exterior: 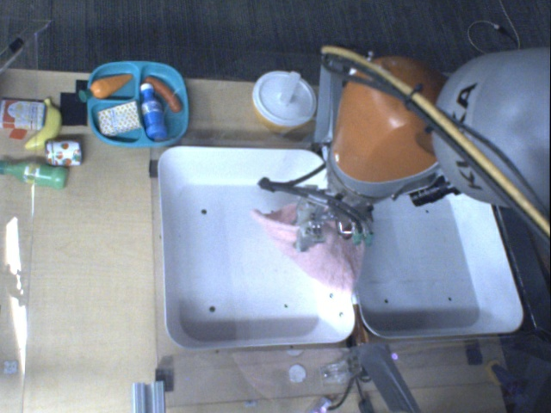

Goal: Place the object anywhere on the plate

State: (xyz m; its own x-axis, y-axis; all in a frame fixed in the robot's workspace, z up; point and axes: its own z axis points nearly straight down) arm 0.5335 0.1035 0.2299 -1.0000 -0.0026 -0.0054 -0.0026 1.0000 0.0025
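A pale pink plate (325, 267) lies in the right part of the left white bin (215, 256), against its right wall. My gripper (312, 231) hangs low over the plate's upper edge, under the orange band of the arm (379, 136). Small greenish bits show around the gripper's tip, too blurred to name. I cannot tell whether any object sits between the fingers or on the plate beneath them.
The right white bin (430, 291) lies partly under the arm. Behind the bins stand a lidded cup (284, 100) and a blue divided tray (138, 101) of toy food. A banana (45, 126), a small can (63, 152) and a green bottle (34, 174) rest at the far left.
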